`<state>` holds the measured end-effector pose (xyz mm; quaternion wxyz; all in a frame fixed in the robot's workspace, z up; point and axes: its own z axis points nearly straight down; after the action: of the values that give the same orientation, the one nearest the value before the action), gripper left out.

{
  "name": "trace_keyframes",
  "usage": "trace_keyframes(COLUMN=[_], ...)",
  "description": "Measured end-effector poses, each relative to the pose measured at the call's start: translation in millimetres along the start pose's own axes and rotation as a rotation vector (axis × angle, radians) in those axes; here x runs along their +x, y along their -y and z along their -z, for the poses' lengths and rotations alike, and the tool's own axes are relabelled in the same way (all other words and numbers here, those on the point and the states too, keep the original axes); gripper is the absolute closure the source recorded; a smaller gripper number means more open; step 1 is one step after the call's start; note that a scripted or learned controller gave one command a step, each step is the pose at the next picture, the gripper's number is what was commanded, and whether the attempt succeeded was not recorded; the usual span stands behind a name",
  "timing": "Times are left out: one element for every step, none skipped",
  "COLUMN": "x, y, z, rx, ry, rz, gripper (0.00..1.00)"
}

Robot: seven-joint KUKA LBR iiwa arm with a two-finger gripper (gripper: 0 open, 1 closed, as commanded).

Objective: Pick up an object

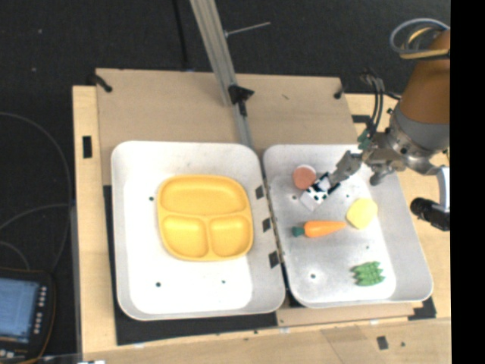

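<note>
One arm (417,120) slants in from the frame's right. Its hand (320,192) hangs low beside the pink ball (305,177). Whether it is spread is unclear

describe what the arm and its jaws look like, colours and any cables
The arm is bulky and rounded, with an orange band above a grey wrist section. Thin dark cables run beside the wrist. A slim grey gripper extends from it, dark near the tip, with a small black-and-white checkered patch at the end. Its jaws are too small to make out.
</note>
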<state>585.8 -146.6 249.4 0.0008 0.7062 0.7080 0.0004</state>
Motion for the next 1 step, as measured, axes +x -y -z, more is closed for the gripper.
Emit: trace_keyframes(x=[0.1], y=[0.0], z=[0.0], rx=[0.0], ry=[0.0], rz=[-0.001], gripper=[0.0])
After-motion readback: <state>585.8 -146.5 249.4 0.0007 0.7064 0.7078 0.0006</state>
